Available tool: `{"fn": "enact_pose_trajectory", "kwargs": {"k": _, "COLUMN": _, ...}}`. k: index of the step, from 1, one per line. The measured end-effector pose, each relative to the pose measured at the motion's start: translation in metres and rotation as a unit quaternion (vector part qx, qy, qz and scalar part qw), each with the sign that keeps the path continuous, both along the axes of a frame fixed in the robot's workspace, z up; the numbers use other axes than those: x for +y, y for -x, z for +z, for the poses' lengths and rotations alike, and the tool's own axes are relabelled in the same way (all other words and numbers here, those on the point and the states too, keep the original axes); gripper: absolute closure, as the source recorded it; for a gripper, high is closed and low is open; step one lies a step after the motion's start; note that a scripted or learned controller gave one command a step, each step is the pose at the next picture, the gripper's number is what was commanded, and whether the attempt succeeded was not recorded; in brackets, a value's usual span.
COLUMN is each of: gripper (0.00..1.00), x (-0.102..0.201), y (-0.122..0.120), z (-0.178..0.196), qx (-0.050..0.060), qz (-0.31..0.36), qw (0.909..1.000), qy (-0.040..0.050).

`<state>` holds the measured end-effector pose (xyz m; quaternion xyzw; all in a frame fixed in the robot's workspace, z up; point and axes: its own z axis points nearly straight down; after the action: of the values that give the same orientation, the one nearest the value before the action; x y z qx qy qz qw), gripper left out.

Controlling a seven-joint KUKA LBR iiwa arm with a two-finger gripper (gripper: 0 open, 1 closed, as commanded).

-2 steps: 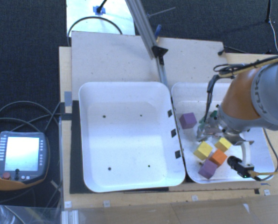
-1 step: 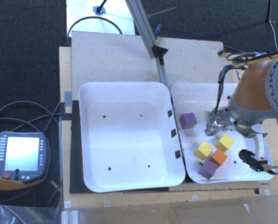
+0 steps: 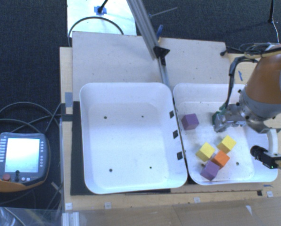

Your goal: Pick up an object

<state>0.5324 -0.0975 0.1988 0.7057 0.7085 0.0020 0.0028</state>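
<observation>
At the near edge of the right-hand bin (image 3: 187,171) on the counter, four small blocks cluster at about 5 o'clock from its middle: a mauve block (image 3: 210,170) nearest the camera, an orange block (image 3: 220,158) touching it, a yellow block (image 3: 206,151) just beside, and a second yellow block (image 3: 227,143) at 1 o'clock from the orange one. Farther back, a purple block (image 3: 190,121) sits alone near the divider, well apart from the rest. The gripper (image 3: 220,122) hangs above the bin at 3 o'clock from that purple block; whether its jaws are released or clenched cannot be told, and nothing is seen between them. The blocks look light, rigid and flat-faced, so likely easy to pinch across opposite sides; the lone purple one seems the cleanest pick.
</observation>
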Motion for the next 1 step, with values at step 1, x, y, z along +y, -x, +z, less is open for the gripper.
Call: {"fn": "enact_pose_trajectory", "kwargs": {"k": 1, "gripper": 1.00, "x": -0.0072, "y": -0.0089, "z": 0.0579, "qx": -0.001, "qz": 0.000, "qw": 1.0000, "qy": 0.0005}}
